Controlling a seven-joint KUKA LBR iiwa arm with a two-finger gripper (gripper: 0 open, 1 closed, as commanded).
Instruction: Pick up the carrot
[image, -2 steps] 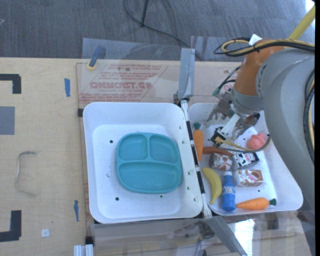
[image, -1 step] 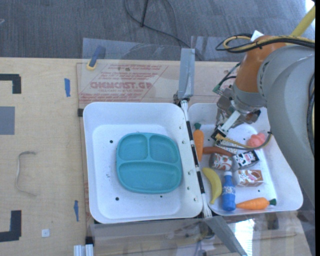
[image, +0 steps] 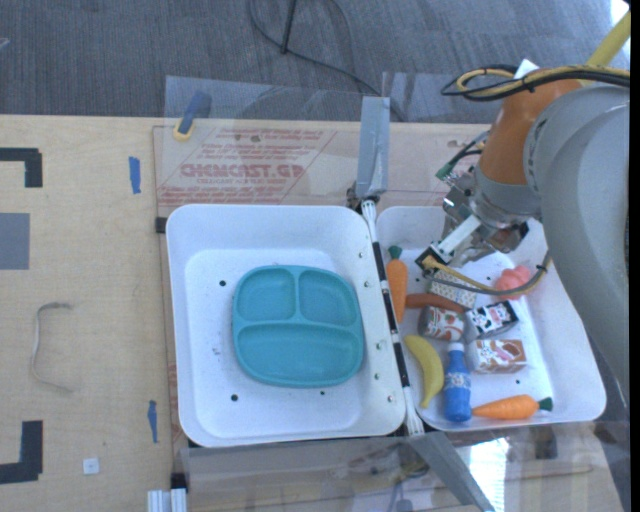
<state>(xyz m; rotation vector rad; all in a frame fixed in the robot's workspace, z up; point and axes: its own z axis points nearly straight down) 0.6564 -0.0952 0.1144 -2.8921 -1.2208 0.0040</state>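
We are at the approach step: the pincer (image: 437, 257), whose state we cannot tell, must descend onto the carrot (image: 397, 287) at the right bin's (image: 585, 345) left wall.

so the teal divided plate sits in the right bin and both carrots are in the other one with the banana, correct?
Not quite: the camera view shows the teal divided plate in the left bin, not the right. The rest holds: both carrots, one along the divider and one at the near edge, lie in the other bin, the right bin, with the banana.
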